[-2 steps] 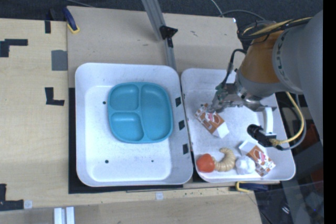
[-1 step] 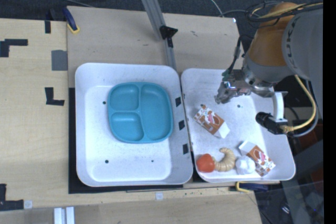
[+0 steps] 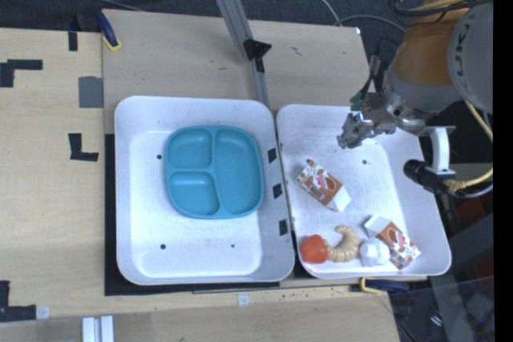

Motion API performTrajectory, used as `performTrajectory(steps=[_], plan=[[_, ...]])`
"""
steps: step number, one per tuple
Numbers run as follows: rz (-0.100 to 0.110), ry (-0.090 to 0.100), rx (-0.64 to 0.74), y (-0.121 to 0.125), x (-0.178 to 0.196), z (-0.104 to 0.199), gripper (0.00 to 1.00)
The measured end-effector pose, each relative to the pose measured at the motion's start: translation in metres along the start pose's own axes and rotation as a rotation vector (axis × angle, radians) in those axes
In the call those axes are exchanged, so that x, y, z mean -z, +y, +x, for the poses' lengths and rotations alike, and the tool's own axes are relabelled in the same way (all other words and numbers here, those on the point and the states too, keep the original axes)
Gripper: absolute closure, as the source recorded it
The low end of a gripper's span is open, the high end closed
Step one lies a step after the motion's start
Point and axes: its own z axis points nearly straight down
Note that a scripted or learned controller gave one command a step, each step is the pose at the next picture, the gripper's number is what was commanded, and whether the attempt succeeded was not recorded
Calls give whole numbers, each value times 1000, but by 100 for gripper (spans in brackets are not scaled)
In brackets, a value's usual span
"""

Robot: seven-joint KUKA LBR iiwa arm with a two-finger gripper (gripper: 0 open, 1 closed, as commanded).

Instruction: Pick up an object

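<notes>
Above the far part of the right bin, the gripper, pointing down, clear of every item; jaw opening impossible to tell, nothing seen between them. Nearest below, a small red-and-white carton lying mid-bin. Along the near edge, a red tomato, touching a tan croissant, then a second carton. In the left bin, a blue divided plate.

The gripper hangs over the far part of the right bin. Nearer than it lies a carton; farther toward the near rim sit a tomato, croissant and second carton. Well left, a divided plate rests in the left bin.
</notes>
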Motion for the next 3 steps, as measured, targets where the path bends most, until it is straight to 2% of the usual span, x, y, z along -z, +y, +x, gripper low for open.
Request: performTrajectory(steps=[1, 3], plan=[[-1, 0, 0, 1, 49, 0, 100], [6, 1, 5, -30, 37, 104, 100]])
